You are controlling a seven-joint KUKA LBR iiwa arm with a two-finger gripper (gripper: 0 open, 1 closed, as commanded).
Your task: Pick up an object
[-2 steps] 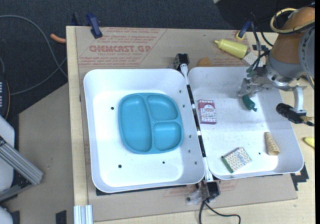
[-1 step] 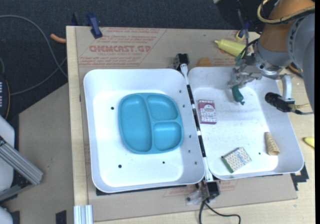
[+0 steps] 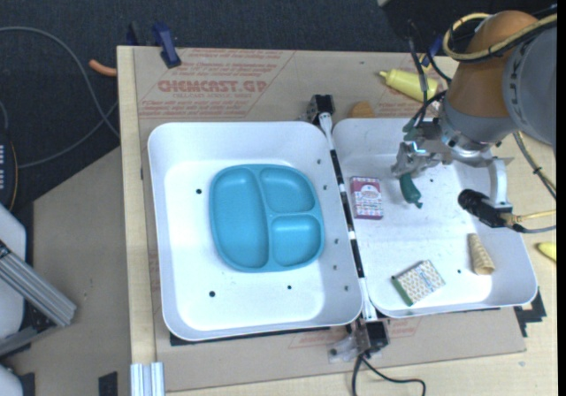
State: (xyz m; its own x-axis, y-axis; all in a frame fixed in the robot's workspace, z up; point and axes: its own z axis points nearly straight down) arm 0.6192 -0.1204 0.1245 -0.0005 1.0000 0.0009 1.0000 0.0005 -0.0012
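Observation:
My gripper point(image 3: 414, 168) hangs over the far part of the right bin point(image 3: 442, 301), pointing down. A small dark green object point(image 3: 410, 190) sits right at its tip, slanting toward the bin floor; whether it is gripped or just lying there is not clear. A pink and red small box point(image 3: 366, 198) lies to the gripper's left, near the wall between the bins. Toward the front of this bin is a patterned flat packet point(image 3: 418, 281), and a tan cone-shaped piece point(image 3: 480, 254) lies at the right side.
The left bin point(image 3: 177, 279) holds a blue divided plate point(image 3: 265, 215). Behind the right bin, on the bench, lie a yellow object point(image 3: 402, 82) and a small orange piece point(image 3: 361, 110). A blue clamp point(image 3: 165, 45) sits at the board's far left corner.

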